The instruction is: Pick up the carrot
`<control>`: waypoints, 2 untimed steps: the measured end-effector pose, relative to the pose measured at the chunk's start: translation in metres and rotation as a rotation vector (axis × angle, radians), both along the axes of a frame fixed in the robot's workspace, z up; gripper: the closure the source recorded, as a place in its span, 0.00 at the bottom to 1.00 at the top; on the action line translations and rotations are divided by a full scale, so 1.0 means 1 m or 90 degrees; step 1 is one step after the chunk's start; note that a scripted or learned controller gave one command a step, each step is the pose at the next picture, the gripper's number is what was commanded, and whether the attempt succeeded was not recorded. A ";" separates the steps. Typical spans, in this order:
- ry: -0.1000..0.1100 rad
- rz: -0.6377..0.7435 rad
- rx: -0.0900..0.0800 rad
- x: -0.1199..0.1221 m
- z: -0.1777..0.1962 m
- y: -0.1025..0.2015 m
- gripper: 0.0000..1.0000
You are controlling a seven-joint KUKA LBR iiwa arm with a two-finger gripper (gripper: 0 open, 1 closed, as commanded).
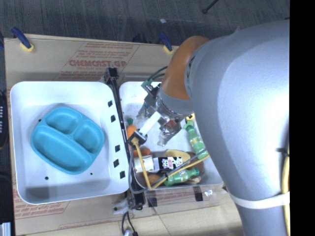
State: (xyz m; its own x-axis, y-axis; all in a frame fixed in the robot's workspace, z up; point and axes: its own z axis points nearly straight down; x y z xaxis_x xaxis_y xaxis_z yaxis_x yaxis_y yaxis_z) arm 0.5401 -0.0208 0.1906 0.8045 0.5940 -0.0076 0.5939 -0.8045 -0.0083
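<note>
Arm (236, 107): I am reaching in over the right bin (129, 96) from its right side, and my grey bulk is covering much of that bin

Gripper (166, 131): I am hanging it low inside the right bin, about the middle; I cannot tell whether it is spread or pressed together

Carrot (130, 131): it is lying in the right bin, close against the bin's left wall and about halfway along it, near my gripper; I cannot tell whether anything is touching it

Bottle (197, 142): a green one is lying in the right bin, toward its right side, partly under my arm

Second bottle (181, 175): another green one is lying on its side along the right bin's near wall

Box (165, 163): a black-and-white thing is sitting in the near part of the right bin, just beside the second bottle

Left bin (17, 127): it is standing just beside the right bin, the two walls meeting

Tray (68, 139): a blue one with compartments is resting in the left bin, well apart from the right bin's clutter

Cardboard (93, 58): it is showing beyond the right bin's far wall
</note>
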 end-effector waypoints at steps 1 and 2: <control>0.004 -0.086 -0.001 -0.001 -0.073 -0.077 0.00; 0.000 -0.269 -0.001 0.030 -0.100 -0.073 0.00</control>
State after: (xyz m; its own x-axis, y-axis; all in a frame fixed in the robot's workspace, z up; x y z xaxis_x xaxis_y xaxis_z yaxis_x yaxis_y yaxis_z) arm 0.5702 -0.0936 0.0904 0.9774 0.2112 -0.0080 0.2111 -0.9774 -0.0073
